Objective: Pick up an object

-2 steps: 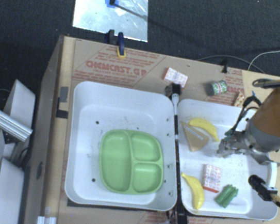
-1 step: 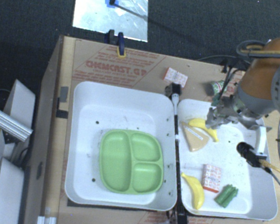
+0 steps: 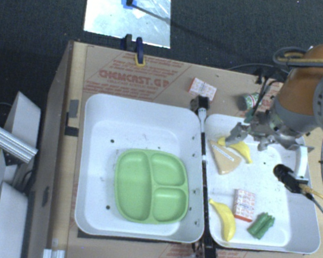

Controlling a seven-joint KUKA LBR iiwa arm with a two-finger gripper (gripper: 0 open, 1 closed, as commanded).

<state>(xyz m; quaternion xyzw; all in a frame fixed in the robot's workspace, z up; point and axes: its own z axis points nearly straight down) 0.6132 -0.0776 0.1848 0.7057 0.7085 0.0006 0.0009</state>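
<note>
Camera view. Right bin (image 3: pixel 308 234): gripper (image 3: pixel 249 137) low over the far left corner, fingers spread apart, nothing seen between them. Banana (image 3: pixel 238 149), small, yellow, lying directly beneath and between the fingertips; contact cannot be judged. Tan wedge (image 3: pixel 224 159) just beside it, nearer the camera. Second banana (image 3: pixel 224 219), red-patterned packet (image 3: pixel 244 204), green piece (image 3: pixel 261 225) along the near edge, well apart from the claw. Left bin (image 3: pixel 100 116): green divided plate (image 3: pixel 152 186).

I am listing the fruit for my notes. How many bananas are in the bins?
2. One banana lies at the right bin's near edge, beside the red-and-white packet. The other banana lies at the far end, just under the gripper, which may hide something.
</note>
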